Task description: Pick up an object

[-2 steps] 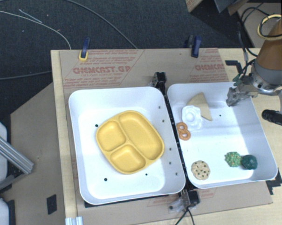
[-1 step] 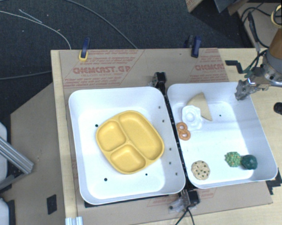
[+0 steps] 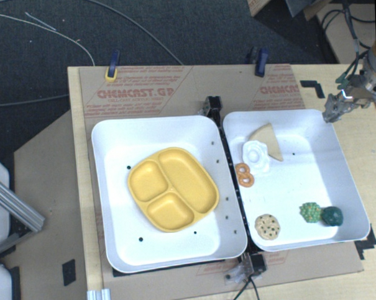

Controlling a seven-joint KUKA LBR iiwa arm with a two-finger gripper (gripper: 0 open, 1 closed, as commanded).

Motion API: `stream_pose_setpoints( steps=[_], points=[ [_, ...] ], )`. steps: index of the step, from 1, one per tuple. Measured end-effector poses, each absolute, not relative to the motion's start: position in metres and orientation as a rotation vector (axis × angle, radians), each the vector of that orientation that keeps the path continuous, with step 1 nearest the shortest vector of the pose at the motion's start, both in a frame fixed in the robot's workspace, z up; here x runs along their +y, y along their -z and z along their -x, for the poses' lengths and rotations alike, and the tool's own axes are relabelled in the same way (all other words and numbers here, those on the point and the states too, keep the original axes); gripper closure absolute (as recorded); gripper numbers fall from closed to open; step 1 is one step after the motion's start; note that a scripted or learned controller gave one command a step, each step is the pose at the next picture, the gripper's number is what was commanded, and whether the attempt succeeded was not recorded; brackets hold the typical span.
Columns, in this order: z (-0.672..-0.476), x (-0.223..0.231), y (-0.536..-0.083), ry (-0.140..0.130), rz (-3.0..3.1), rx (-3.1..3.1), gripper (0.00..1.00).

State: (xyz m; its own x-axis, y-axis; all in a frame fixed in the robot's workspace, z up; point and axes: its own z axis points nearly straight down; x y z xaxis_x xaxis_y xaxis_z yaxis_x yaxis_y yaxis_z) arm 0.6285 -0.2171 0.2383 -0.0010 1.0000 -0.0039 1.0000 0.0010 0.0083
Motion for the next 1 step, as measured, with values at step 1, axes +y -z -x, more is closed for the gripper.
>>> stream_pose_setpoints(
  steps=[1],
  points=[
    [-0.6284, -0.1558, -0.2307, 0.000, -2.218, 2.230, 1.00]
  ],
)
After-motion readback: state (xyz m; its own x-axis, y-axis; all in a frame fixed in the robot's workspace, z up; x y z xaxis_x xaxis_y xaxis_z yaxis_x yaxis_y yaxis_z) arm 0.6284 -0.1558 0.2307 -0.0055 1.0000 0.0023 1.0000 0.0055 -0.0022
